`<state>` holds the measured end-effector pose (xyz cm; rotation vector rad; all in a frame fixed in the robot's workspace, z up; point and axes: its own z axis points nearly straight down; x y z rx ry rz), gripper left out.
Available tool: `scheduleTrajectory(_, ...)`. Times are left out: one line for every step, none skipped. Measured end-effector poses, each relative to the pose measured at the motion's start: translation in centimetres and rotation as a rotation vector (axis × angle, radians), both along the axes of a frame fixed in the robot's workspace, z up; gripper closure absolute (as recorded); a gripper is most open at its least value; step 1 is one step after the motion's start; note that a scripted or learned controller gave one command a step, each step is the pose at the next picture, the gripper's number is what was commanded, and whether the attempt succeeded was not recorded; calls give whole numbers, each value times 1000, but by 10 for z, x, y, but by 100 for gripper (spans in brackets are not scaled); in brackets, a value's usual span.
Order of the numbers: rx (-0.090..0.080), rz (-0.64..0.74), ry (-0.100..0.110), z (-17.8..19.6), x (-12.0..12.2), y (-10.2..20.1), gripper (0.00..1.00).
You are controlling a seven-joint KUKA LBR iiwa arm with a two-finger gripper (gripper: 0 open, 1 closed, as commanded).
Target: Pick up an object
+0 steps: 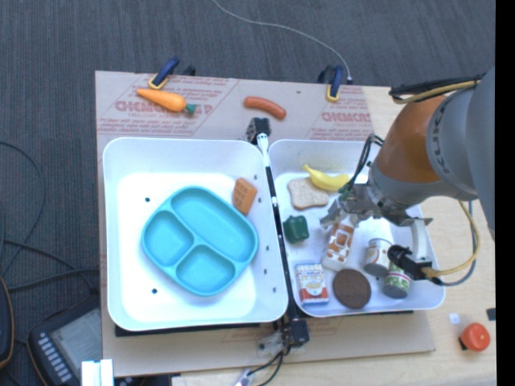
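My gripper (348, 209) hangs low over the middle of the right bin (418, 300), just above the top end of a white and orange bottle (339, 248) that lies in the bin. Around it lie a banana (325, 178), a bread slice (305, 193), a green pepper (296, 229), a small can (374, 254), a second can (394, 283), a brown cookie (352, 289) and a red carton (311, 285). The wrist hides the spot where the gripper meets the bottle.
The left bin (129, 296) holds a blue divided plate (199, 240) and an orange wafer (245, 195). A carrot (165, 100) and a sausage (265, 107) lie on the cardboard behind the bins. An orange object (475, 338) sits at the bench's front right.
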<state>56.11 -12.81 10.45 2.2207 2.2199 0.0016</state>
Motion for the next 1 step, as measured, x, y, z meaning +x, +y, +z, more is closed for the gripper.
scheduleTrajectory(1,2,2,97,-36,79,100)
